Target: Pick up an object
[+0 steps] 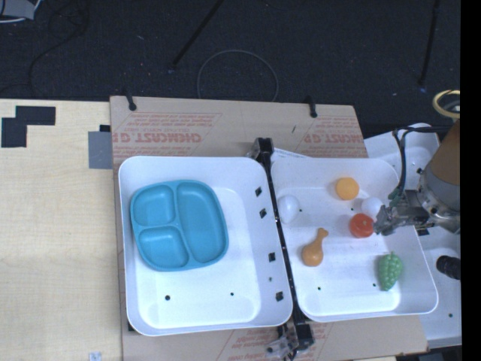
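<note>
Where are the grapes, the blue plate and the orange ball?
green grapes (388, 270), camera view, middle of the bunch
blue divided plate (179, 225), camera view, ridge between its compartments
orange ball (346, 188), camera view, centre of the ball

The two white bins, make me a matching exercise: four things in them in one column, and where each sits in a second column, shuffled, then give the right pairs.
Column one:
1. blue divided plate
2. green grape bunch
3. orange ball
4. red ball

Column two:
A. far part of the right bin
B. right beside the pincer
C. left bin
D. near right corner of the right bin

Pairs: 1-C, 2-D, 3-A, 4-B
</note>
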Robot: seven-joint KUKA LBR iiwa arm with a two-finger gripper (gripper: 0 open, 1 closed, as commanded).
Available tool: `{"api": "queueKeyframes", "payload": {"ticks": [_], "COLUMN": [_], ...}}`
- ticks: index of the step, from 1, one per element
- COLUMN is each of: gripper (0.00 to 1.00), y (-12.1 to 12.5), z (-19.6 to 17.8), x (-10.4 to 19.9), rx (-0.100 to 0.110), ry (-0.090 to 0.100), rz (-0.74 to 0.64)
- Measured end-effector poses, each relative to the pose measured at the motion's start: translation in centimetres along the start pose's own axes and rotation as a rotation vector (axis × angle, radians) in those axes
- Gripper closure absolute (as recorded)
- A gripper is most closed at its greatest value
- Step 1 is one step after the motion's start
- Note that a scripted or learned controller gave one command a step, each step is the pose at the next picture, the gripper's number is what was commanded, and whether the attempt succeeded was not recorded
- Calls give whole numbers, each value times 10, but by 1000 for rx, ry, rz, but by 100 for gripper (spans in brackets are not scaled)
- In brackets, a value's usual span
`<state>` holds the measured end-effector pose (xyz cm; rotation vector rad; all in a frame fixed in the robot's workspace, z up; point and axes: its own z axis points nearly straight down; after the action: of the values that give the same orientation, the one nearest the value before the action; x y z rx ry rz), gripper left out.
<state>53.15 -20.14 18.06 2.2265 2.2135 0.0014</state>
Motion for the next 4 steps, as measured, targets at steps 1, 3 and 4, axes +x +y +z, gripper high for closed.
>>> {"api": "queueKeyframes", "payload": {"ticks": [1, 3, 4], "gripper": [100, 100, 100], "y": [9, 23, 27], "z": [-48, -68, -59], "x": [-5, 45, 106], "rx": [-1, 2, 5], "ry": [0, 2, 4], "rz": [-7, -10, -11]}}
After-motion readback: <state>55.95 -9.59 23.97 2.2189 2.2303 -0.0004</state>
